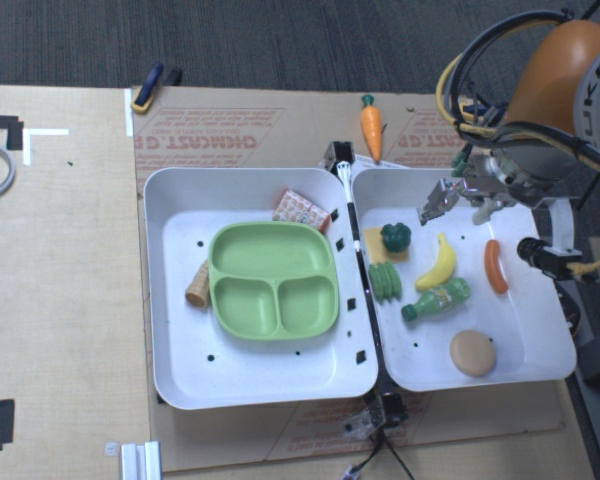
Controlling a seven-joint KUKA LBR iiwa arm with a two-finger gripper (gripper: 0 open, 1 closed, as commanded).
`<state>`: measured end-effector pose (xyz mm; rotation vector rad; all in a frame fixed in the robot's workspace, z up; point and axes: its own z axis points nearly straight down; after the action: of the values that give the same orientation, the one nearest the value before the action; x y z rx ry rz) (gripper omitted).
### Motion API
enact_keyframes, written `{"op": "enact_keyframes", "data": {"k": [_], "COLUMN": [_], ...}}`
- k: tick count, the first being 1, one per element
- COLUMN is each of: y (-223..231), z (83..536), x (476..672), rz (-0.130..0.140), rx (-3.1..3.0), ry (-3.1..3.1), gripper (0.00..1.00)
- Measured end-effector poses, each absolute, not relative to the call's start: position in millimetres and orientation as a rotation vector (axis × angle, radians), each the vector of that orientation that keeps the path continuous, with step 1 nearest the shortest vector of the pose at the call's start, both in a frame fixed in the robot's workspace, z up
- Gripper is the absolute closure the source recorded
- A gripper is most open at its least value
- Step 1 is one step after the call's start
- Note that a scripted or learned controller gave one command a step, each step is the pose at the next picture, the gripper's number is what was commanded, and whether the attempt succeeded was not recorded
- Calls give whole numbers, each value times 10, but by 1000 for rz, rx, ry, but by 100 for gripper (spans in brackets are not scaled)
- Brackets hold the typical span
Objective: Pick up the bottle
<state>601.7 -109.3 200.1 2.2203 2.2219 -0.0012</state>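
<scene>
The gripper (442,201) hangs with fingers spread, holding nothing; the banana (438,263) touching the green bottle (436,301) could get nudged or pinched instead.

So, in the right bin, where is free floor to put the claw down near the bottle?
Bare floor lies in the right bin between the bottle, the sausage and the bread roll. The bottle's left side is crowded: banana, broccoli and ridged green vegetable.

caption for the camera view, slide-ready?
KUKA gripper hovers over the right bin, above the green bottle lying beside a banana; green tray fills the left bin.
</scene>
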Motion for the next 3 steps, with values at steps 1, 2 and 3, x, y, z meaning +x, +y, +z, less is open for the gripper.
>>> {"op": "enact_keyframes", "data": {"k": [1,2,3], "y": [-926,-931,-107], "z": [920,1016,1918], "x": [5282,5284,4827], "rz": [-1,-1,-2], "rx": [2244,2247,2218], "ry": [2199,2195,2226], "gripper": [0,100,100]}}
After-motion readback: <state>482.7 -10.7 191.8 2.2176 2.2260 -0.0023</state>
